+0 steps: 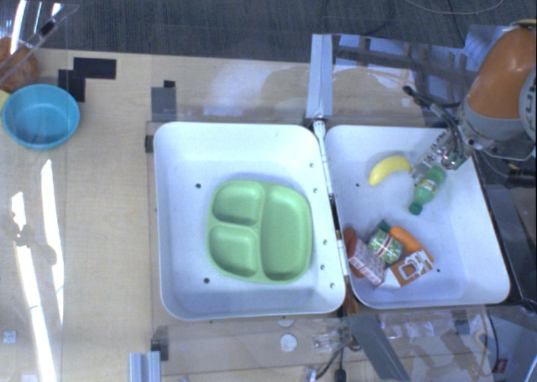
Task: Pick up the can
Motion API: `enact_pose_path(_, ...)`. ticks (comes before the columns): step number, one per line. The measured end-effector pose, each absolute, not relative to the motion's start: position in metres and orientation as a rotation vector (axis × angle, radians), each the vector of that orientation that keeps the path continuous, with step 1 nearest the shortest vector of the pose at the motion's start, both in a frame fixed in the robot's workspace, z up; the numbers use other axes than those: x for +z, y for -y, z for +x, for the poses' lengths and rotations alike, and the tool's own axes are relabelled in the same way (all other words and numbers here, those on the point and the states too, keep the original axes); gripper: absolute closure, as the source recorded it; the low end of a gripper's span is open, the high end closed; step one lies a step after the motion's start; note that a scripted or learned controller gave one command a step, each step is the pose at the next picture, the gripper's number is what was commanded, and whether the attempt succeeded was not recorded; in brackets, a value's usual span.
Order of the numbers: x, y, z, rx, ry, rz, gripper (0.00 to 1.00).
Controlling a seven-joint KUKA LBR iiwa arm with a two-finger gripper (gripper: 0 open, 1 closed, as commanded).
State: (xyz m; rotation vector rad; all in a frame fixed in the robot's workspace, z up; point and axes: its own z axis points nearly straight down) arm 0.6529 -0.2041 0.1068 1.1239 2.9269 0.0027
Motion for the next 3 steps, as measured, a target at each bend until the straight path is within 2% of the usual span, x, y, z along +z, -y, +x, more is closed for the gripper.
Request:
enact_pose_path(1,0.088,0.183,0.624,0.001,-3.063,0.648,1.00)
enact_pose_path(2,0.111,0.183,0.657,0.003,-3.071,0.628,1.00)
enact_pose_path(3,0.089,0.178,0.617,0.000,-3.102,0.410,1.00)
